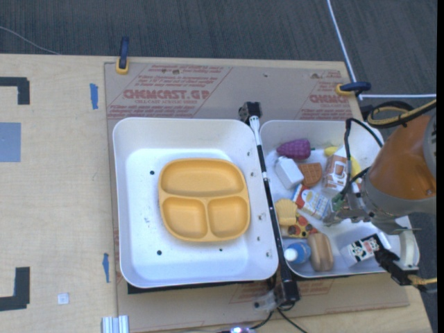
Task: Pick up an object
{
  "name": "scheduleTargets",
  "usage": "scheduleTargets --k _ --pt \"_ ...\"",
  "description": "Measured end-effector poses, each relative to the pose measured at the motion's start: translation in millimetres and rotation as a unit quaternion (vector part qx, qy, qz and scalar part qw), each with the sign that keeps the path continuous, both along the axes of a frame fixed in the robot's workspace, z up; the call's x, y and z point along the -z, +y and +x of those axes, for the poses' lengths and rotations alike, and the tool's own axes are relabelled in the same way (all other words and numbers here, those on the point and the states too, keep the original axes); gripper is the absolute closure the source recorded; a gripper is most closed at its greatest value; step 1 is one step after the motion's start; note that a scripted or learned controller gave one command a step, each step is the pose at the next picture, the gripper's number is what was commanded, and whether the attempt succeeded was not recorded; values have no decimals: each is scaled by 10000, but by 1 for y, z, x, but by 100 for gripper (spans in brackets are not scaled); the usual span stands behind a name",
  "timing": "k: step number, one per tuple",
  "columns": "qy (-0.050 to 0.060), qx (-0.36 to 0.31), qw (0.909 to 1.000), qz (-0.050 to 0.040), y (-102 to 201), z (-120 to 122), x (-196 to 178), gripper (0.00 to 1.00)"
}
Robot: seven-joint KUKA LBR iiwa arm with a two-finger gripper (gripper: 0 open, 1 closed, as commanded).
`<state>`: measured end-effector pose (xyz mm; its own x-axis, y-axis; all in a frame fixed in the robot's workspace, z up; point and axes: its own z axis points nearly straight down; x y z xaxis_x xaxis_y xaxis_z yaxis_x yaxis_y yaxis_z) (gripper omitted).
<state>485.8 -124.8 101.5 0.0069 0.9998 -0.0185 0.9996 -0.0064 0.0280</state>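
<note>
Nearest me, hot dog (320, 250) and blue-capped bottle (298, 254) sit at the right bin's (305, 132) front edge, black-and-white carton (363, 249) just beside. Arm (402, 172) hangs over that bin's right half; gripper (341, 212) is low among the clutter near a packet (316, 203). Nothing visibly held. Looks like the descent/grasp step; next move needs a clean close on one item. Farther back: purple grapes (294, 148). Left bin (132, 186) holds a yellow divided tray (204, 200).

Bulky rounded arm (409, 165), mostly orange on the broad band, grey below toward the wrist. Black cable looping over the top, a yellow one beside it. Dark metal claw (345, 210) at the tip, thin wires alongside.
</note>
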Motion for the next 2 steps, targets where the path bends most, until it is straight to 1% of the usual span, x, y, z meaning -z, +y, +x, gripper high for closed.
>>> scheduleTargets --k 1,2 --pt "4 -2 10000 1 0 0 0 0" --pt "-14 -2 10000 -6 0 1 -10 100"
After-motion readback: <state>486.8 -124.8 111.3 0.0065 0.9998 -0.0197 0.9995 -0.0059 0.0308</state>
